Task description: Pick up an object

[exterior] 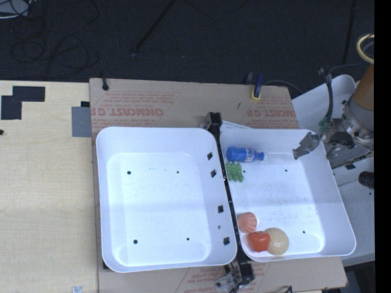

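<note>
The right bin (317, 224) holds a blue bottle (243, 155) lying on its side near the far left corner, with a small green object (234, 173) just in front of it. At the near left corner sit a pale orange round object (247, 221), a red one (259, 241) and a cream ball (277, 241), touching one another. My gripper (307, 144) hangs at the bin's far right edge, well right of the bottle, with one grey finger (303, 146) pointing left. Nothing shows between the fingers.
The left bin (104, 194) stands beside the right one, with a black clamp strip (219, 182) along the shared wall. Both rest on a cardboard sheet (159, 105) on the wooden bench. Cables and a white cloth lie at the far right.
</note>
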Tool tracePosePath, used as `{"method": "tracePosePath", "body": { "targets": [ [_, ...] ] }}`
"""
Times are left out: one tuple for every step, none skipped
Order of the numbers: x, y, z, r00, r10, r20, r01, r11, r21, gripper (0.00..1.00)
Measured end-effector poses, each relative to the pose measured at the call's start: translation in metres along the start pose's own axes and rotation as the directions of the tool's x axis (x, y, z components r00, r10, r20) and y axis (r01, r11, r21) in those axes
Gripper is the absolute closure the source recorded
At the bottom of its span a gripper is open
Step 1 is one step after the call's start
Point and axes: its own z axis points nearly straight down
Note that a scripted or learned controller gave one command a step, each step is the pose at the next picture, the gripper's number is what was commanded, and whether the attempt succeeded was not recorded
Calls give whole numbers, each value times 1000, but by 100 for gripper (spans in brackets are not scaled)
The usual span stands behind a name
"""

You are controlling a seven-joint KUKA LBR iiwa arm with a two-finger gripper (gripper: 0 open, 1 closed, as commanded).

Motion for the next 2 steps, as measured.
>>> {"method": "tracePosePath", "body": {
  "targets": [
    [-8,14,86,1000,4,-4,-3,1000,15,0],
    [1,-50,24,1000,9,-4,-9,1000,12,0]
  ]
}}
